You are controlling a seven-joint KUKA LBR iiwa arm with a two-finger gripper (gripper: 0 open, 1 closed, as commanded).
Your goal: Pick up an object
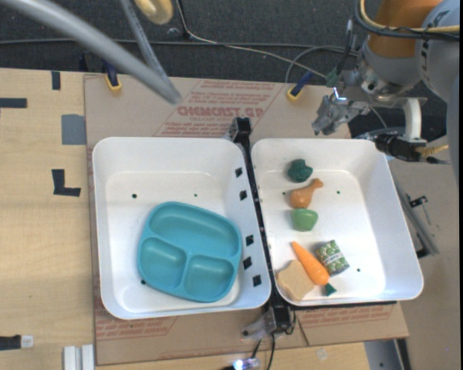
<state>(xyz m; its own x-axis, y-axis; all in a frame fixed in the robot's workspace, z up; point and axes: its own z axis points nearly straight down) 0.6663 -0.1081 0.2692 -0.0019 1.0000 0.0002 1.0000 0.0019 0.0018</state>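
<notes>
- So far nothing is picked: the gripper point(333, 118) hangs above the far rim of the right bin point(401, 230), its grasp state impossible to tell.
- All 6 items, including the carrot point(310, 262), lie in that bin.
- Descent, grasp and lift remain.

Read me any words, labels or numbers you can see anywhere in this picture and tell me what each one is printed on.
"CHEMCAST GP": red print on the brown cardboard sheet under the two bins, beyond the left bin.
Smaller red lines above and below it on the cardboard: too blurred to read.
Small green packet in the right bin: printed pattern, too small to read.
</notes>
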